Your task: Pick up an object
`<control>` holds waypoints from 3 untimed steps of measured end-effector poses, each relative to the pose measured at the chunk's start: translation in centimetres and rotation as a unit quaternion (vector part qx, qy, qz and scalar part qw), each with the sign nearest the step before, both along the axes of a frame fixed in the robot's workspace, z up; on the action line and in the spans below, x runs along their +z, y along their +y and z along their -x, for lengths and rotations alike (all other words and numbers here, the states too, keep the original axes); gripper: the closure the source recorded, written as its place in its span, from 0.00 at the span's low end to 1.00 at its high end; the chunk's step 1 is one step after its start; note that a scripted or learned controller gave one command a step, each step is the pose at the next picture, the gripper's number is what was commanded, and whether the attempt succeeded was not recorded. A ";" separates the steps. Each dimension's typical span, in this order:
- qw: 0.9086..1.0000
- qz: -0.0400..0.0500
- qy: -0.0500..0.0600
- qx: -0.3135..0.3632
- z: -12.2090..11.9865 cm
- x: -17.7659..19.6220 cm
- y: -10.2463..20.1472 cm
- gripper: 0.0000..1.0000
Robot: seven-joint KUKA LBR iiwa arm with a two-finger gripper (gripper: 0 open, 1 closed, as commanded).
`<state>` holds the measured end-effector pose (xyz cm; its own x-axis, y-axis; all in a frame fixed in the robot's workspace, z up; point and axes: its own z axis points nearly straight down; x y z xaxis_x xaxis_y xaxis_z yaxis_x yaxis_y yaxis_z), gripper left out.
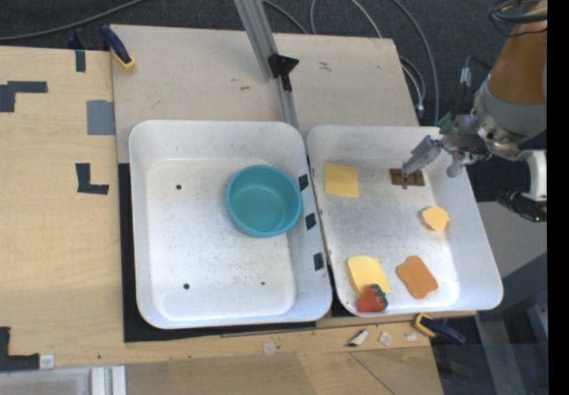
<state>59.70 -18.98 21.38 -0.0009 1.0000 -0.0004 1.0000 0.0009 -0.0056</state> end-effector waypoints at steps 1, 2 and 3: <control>1.000 0.000 0.000 0.000 -0.1 -4.4 0.1 0.00; 1.000 0.000 0.001 0.001 -1.0 -9.9 0.3 0.00; 1.000 0.000 -0.002 0.002 -1.1 -8.6 0.3 1.00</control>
<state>60.81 -18.68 12.81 -0.0045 1.0000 -0.0005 1.0000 0.0045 -0.0022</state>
